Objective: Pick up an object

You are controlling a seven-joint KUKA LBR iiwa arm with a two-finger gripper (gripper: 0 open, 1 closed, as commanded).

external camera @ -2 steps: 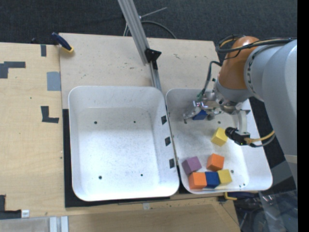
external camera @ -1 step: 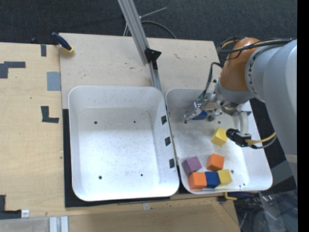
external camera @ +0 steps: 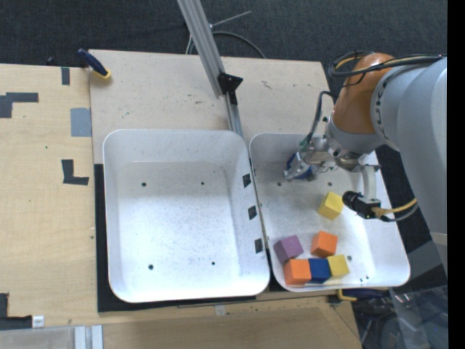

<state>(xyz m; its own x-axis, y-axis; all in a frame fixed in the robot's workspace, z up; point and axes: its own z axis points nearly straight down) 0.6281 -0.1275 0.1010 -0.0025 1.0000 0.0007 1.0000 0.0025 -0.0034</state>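
Reaching in, arm: the grey KUKA arm [external camera: 407, 115] comes from the right edge of the camera view, its orange band [external camera: 356, 100] sitting above the wrist over the upper part of the right bin.
Bench: a pale wooden top [external camera: 43, 195] bearing grey tape marks on its left side, with a beige board [external camera: 160, 93] under both bins.
Left bin: a shallow white tray [external camera: 174, 209], speckled inside, showing a few small dark dots on its floor.
Right bin: a shallow white tray [external camera: 290, 202] just beside the left bin, their inner walls touching.
Metal rail: a silver bar [external camera: 200, 31] slanting down from the top edge to a black bracket near the gap between the bins.
Gripper: the gripper [external camera: 299, 167] hangs low in the upper part of the right bin, near its back wall; whether its jaws stand apart or together cannot be told, since that spot is blurred.
Lone yellow cube: a yellow block [external camera: 330, 206] lies mid-bin, below and right of the gripper and apart from it.
Cluster: near the front wall sit a purple cube [external camera: 288, 248], an upper orange cube [external camera: 324, 243], a lower orange cube [external camera: 297, 271], a blue cube [external camera: 319, 269] and a small yellow cube [external camera: 338, 266], the last three touching in a row.
Clamp: a blue and yellow clip [external camera: 94, 64] rests at the board's upper left corner.
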